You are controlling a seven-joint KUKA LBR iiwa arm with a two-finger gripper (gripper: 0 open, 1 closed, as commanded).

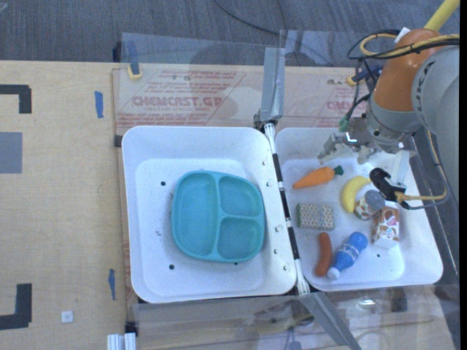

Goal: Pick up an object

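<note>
The right bin (419, 268) holds an orange carrot (315, 178), a yellow banana (353, 192), a speckled green-tan block (315, 216), a red-brown sausage (323, 254), a blue bottle with a white cap (348, 253), a small printed carton (386, 226) and a grey-topped can (370, 203). My gripper (344, 146) hangs over the far end of this bin, just beyond the carrot's green tip. Its fingers are spread open with nothing between them.
The left bin (146, 152) holds a teal divided plate (217, 216). A metal post (273, 86) rises at the far end of the wall between the bins. A cardboard sheet (182, 97) lies behind the left bin.
</note>
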